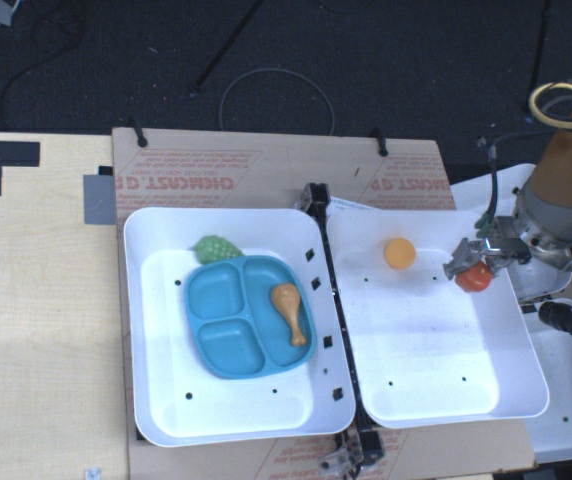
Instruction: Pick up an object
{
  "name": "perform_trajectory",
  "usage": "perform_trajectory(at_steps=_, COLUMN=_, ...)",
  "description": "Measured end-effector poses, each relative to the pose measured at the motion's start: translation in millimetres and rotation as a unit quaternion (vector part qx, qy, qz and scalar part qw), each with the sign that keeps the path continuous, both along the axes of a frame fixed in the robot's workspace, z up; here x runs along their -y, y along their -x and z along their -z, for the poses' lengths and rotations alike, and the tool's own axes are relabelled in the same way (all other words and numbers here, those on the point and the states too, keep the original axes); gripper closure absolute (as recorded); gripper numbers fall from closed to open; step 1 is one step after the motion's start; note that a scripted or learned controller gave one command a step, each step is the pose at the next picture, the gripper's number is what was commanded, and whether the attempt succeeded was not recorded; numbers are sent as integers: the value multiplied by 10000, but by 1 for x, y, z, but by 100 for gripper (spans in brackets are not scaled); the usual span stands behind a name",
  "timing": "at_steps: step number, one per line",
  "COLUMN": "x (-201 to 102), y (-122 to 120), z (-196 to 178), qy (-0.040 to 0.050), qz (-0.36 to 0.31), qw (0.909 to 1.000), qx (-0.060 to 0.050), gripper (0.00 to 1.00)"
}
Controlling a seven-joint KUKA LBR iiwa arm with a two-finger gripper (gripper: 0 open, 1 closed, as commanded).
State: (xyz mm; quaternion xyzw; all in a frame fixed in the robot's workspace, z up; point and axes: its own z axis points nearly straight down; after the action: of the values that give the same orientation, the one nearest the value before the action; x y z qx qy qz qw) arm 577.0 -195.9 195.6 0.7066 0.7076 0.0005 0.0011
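Hanging low over the right bin by its far right wall, the gripper sits right on a small red thing, but whether it really holds it I cannot tell, so the pick looks unfinished.

Orange ball: small, round, lying loose on the floor of the right bin, upper middle. Red object: small, rounded, at the same bin's upper right edge, right at the gripper tips; whether it sits between the fingers cannot be told. The two lie well apart.
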Motion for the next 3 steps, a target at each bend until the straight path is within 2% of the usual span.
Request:
perform_trajectory(at_steps=1, x=-4, y=6, z=-58, qy=2, qz=-3, qw=10000, qx=8, gripper=100)
perform_trajectory(at_steps=3, x=-118, y=7, z=-35, qy=-19, qz=-14, qw=10000, qx=-32, gripper=100)
